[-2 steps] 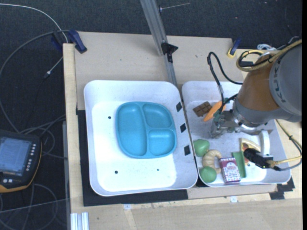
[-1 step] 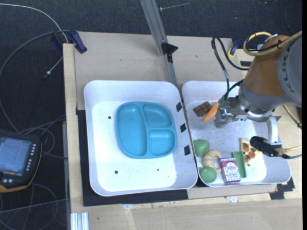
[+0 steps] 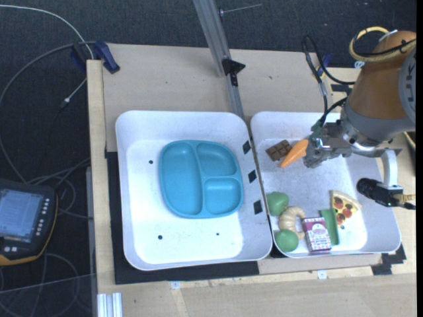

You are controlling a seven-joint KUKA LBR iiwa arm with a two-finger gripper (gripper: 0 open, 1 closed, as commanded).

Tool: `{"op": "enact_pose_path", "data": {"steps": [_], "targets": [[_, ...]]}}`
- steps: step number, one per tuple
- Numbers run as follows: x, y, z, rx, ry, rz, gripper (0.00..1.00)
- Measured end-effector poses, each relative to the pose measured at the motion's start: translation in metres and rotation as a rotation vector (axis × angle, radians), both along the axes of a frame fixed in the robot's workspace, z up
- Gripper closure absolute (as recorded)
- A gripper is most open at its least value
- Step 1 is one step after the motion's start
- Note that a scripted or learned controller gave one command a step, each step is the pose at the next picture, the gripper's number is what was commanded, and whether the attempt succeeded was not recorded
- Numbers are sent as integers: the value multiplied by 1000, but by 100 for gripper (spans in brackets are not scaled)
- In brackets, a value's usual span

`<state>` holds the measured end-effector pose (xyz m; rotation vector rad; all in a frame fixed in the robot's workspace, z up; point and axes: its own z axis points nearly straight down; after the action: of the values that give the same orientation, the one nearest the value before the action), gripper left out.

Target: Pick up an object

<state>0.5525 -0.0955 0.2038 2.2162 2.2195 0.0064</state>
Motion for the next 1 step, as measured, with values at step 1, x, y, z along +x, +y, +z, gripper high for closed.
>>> {"op": "enact_pose_path", "data": {"steps": [1], "targets": [[4,4,64,-1,-3,1,100]]}}
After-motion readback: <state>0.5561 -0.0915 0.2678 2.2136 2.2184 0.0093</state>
